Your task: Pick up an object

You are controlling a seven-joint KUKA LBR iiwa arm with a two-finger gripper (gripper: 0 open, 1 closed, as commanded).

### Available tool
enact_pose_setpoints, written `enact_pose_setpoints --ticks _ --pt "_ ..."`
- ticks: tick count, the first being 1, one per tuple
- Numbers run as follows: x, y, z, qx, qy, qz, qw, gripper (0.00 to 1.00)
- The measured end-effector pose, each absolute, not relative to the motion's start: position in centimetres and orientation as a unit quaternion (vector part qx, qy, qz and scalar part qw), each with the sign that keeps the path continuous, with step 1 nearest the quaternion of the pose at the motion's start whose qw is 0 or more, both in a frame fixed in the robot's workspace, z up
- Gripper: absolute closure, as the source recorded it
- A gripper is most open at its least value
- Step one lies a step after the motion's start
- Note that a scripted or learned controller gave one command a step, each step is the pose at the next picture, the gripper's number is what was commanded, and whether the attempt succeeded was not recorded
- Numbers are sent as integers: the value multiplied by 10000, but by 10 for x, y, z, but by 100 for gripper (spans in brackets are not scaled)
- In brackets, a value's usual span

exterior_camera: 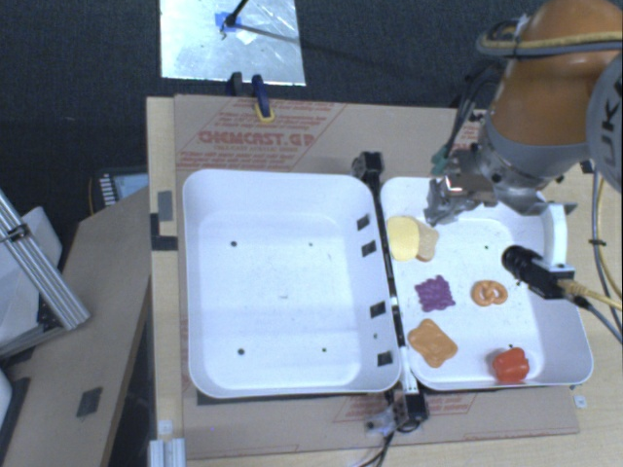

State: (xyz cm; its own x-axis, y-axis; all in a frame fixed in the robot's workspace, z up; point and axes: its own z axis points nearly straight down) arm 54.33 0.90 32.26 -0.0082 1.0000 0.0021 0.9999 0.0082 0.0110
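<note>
Room for moving is widest in the left bin [282, 290], whose white floor lies bare between its four raised walls. The right bin [574, 358] is crowded: a yellow round piece [404, 233] with a tan bit against its right side sits near the divider at the upper left, a purple piece [434, 293] lies below it, an orange pretzel-shaped piece [489, 293] lies just right of that, a flat orange piece [432, 343] rests near the front left corner, and a red pepper-like piece [511, 364] stands close to the front wall. Black clips run down the shared edge between the two bins.

The arm [560, 76] reaches in from the right, and the gripper [440, 209] hangs over the upper part of the right bin, just above and right of the yellow round piece. Whether it touches that piece cannot be told, and the state of its jaws cannot be told either; nothing is seen held.

Red lettering on the brown board [292, 129] behind the bins reads roughly "CHEMCAST GP". A shiny foil sheet [232, 27] lies beyond the board.
</note>
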Motion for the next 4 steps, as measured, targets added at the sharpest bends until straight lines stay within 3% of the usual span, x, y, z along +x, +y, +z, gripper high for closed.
enact_pose_setpoints --ticks 1,2,4 --pt "519 52 390 7042 7100 32 20 100" --pt "486 72 414 7048 7094 20 8 100" --pt "487 150 486 7044 7098 27 10 100"
